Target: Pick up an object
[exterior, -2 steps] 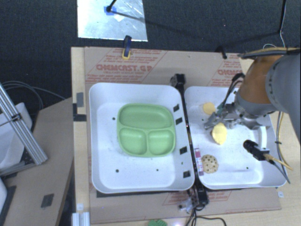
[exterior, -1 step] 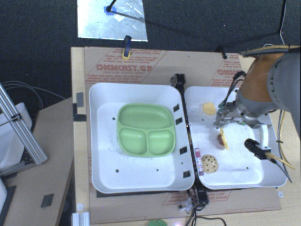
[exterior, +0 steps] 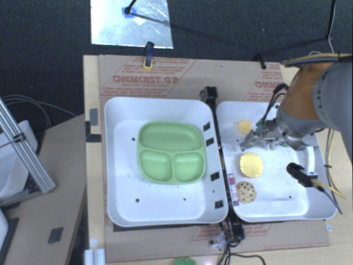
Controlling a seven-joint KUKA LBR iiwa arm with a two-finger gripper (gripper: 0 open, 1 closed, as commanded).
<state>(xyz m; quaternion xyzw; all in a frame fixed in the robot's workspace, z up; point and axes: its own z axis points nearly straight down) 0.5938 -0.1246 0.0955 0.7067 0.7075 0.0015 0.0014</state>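
Disc [exterior: 251,164], yellow, flat and round, lay in the right bin [exterior: 281,195] just below the gripper [exterior: 248,141]. It was probably the target, as the gripper hung low between it and a smaller yellow piece [exterior: 244,127]. Gripper width: could not tell. Speckled cookie [exterior: 245,192] sat nearer the front. Smooth green divided plate [exterior: 171,150] lay in the left bin [exterior: 121,164].

I count two white bins before me: left bin [exterior: 121,148] and right bin [exterior: 276,195]. One green plate [exterior: 171,150], one small yellow piece [exterior: 245,127], one large yellow piece [exterior: 251,164], one cookie [exterior: 245,192].
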